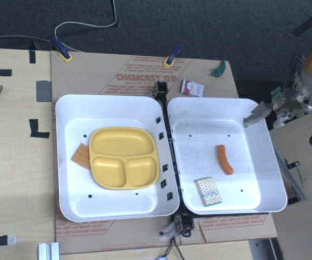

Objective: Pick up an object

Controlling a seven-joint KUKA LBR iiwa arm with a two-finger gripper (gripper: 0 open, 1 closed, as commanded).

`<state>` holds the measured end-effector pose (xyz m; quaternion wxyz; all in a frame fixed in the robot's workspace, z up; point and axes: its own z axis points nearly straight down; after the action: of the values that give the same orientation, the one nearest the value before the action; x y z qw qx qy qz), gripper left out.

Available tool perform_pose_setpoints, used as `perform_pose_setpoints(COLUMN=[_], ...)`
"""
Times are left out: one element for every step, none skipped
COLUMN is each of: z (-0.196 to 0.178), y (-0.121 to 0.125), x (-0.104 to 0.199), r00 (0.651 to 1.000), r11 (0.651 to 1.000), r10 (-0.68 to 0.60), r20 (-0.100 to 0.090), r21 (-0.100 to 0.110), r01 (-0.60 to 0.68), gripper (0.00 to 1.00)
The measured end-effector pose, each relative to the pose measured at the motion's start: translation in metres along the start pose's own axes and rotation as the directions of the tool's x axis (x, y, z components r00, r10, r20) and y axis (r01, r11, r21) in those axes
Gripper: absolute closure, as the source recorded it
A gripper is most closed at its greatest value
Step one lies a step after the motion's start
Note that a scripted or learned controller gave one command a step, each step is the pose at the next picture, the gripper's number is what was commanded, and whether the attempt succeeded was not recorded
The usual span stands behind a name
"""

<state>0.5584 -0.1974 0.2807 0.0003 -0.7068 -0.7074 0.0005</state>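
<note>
Camera view: fixed overhead look, slanted, onto my bench; entries run from the near edge to the far one.
Right bin (264, 196): shallow white plastic tray with rounded corners, sitting just beside its twin on a sheet of printed brown cardboard (140, 77).
Packet (208, 191): small squarish pale pack with a fine speckled pattern, lying flat near the front wall of the right bin.
Sausage (225, 160): short orange-red, slightly curved toy sausage, lying on the right bin's floor a little behind the packet and apart from it.
Left bin (69, 199): matching shallow white tray.
Plate (124, 157): yellow plastic divided plate with three compartments, resting flat in the middle of the left bin.
Cracker (81, 156): thin tan square piece, partly tucked under the plate's left edge.
My pincer (261, 114): over the right bin's far right corner, just at the rim, well apart from the sausage and the packet; nothing shows between my fingers, and how wide they stand I cannot tell.
Small box (191, 88): dark red and white carton on the cardboard behind the right bin.
Clamps (172, 57): blue and yellow clips pinching the cardboard's far edge.
Green piece (219, 68): small teal item at the cardboard's far right corner.
</note>
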Motion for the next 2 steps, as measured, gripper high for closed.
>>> perform_pose_setpoints(z=[0.171,0.161], y=[-0.006,-0.005], x=[-0.016,-0.016], r00=[1.000,1.000], r11=[1.000,1.000], r10=[0.001,0.000], r20=[-0.001,-0.001], r21=[0.003,0.001], r01=[-0.001,0.000], gripper=[0.00,1.00])
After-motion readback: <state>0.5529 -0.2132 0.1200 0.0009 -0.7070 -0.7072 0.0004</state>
